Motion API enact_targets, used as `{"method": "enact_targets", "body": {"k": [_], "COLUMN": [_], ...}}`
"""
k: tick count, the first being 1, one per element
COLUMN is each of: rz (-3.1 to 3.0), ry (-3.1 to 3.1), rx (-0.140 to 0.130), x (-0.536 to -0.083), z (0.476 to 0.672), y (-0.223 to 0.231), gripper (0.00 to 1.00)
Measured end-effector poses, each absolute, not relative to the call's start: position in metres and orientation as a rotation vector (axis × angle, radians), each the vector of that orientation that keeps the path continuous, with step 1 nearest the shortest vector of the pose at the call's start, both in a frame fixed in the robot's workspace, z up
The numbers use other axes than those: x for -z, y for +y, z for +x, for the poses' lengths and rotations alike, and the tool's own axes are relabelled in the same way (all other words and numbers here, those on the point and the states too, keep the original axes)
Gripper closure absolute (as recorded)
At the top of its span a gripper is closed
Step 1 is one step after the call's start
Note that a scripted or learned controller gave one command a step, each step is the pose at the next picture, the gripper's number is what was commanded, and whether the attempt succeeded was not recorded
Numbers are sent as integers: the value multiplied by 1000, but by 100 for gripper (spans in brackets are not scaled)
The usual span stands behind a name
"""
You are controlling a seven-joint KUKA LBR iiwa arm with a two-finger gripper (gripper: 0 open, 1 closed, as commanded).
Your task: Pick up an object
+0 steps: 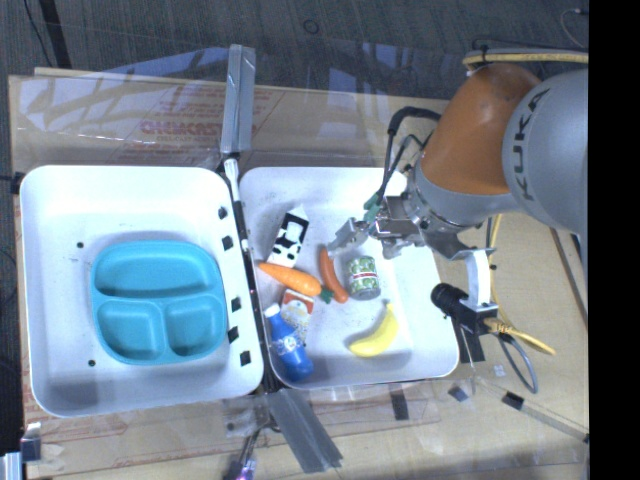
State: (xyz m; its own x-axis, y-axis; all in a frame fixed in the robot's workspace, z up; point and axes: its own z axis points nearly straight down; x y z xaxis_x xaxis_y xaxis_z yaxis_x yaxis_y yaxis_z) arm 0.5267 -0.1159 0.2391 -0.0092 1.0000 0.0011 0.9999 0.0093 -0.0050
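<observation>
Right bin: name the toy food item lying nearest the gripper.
The small green can, just below the gripper. The red chili, carrot and banana lie farther off.

One fixed overhead camera, slanted down on both bins (60, 298).

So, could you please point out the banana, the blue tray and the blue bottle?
banana (373, 336): camera view, middle of its curve.
blue tray (108, 313): camera view, left rim.
blue bottle (290, 353): camera view, its body.
</observation>
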Motion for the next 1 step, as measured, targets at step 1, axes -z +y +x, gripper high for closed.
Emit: {"method": "enact_targets", "body": {"k": [1], "rz": [-2323], "ry": [-2109], "rx": [-5], "x": [-182], "z": [516], "y": [-149], "gripper": [0]}}
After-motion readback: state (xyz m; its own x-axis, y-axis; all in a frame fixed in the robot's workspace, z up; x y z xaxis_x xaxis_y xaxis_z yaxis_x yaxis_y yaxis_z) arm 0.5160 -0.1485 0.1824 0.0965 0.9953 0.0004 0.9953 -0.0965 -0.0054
